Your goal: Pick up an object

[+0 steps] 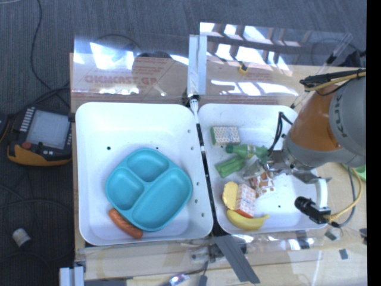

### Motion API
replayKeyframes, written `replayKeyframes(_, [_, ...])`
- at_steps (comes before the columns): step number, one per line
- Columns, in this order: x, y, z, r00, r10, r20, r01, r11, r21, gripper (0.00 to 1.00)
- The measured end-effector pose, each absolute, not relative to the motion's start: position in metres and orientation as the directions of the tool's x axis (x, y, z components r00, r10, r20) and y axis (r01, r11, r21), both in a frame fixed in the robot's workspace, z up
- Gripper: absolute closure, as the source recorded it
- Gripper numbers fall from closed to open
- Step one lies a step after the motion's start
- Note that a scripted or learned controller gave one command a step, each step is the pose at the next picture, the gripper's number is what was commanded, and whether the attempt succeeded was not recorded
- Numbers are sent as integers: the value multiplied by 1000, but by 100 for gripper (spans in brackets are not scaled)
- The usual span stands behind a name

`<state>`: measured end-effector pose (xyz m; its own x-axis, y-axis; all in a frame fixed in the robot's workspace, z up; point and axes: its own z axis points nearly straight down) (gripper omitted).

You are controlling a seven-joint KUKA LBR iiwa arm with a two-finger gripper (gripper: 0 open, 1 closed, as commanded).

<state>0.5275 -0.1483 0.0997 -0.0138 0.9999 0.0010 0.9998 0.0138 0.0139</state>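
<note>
Gripper (262, 174) centre-right of frame, low in right bin (280, 115), over foil packet (260, 183); jaw state indeterminable

We look down on a dark grey carpeted floor (119, 11) with a fine ribbed weave, thin cables (37, 16) trailing across it at upper left. On the floor at left lies a handheld control pendant (38, 137), orange-edged with a grey screen. Behind the bench stand clear plastic panels (196, 64) catching bright window-like reflections, with brown cardboard (128, 79) showing through. The bench top (345, 219) at right is pale wood. Light is bright and even.
</note>
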Motion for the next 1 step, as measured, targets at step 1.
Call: replayKeyframes(1, [601,-78,183,36,999,-2,999,-36,-3,100])
